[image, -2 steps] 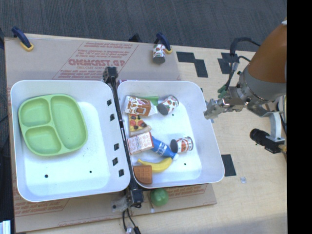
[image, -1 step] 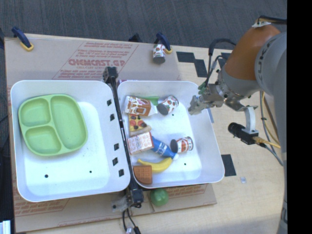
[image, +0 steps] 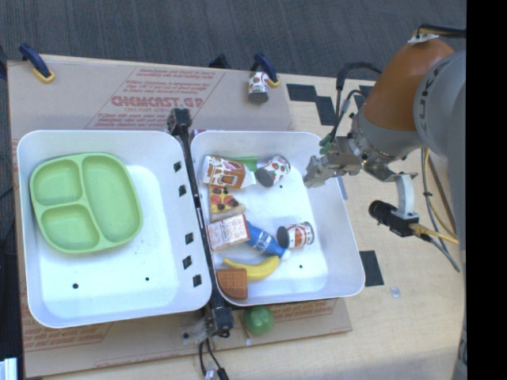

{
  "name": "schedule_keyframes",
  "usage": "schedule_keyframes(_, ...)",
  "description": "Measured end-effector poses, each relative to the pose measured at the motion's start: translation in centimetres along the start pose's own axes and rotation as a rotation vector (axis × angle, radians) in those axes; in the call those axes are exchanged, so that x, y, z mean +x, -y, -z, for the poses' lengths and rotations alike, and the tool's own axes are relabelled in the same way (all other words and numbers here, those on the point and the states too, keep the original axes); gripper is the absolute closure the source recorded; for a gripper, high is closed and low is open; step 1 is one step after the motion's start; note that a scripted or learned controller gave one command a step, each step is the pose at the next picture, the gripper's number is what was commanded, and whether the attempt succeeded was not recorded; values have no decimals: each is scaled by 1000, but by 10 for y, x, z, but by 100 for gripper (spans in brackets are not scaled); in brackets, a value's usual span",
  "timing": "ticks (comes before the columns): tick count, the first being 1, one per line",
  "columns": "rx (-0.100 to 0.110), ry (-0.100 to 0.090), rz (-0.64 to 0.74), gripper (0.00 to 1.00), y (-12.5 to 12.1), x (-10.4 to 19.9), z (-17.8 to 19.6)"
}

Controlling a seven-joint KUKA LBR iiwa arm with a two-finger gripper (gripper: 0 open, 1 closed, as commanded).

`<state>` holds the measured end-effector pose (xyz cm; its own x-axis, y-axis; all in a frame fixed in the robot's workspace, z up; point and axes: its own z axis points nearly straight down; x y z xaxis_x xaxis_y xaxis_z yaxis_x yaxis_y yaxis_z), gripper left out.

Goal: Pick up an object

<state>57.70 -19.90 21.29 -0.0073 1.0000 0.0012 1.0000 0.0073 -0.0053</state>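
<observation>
While the gripper (image: 315, 171) hangs over the right rim of the right bin (image: 337, 236), whether it is spread or pressed together cannot be told, and nothing shows in its grasp. Nearest, just to its left, lies a tipped cup (image: 274, 170), with a red can (image: 298, 234) below it (on its side). Farther left sit a snack box (image: 223, 172), a blue packet (image: 264, 241) and a banana (image: 255, 269), and beyond them the green divided plate (image: 84, 202) rests in the left bin (image: 111, 291).
</observation>
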Motion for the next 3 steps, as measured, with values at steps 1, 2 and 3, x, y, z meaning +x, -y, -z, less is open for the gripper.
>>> schedule_keyframes(1, -4, 2, 0, 100, -8, 9, -3)
schedule_keyframes(2, -2, 2, -2, 100, 87, -12, 20)
schedule_keyframes(3, -4, 1, -2, 100, 40, -11, 36)
